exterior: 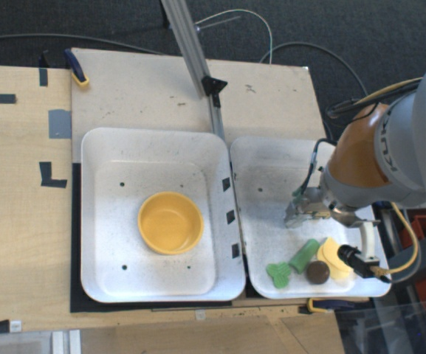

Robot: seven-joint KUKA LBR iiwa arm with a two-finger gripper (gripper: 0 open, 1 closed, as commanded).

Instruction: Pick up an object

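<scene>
- From the camera view, the arm [375, 153] reached in from the right, its gripper [301, 216] low over the right bin [272, 168] — whether it was open or shut I could not tell, and nothing showed in it.
- The likely targets — a green cylinder [304, 255], a green scrap [278, 274], a brown ball [317, 272] and a yellow piece [334, 260] — were crowded in that bin's near corner; a yellow bowl [170, 222] sat in the left bin [109, 161].
- It looked like the approach step; next it needed to shift toward the cluster.
</scene>
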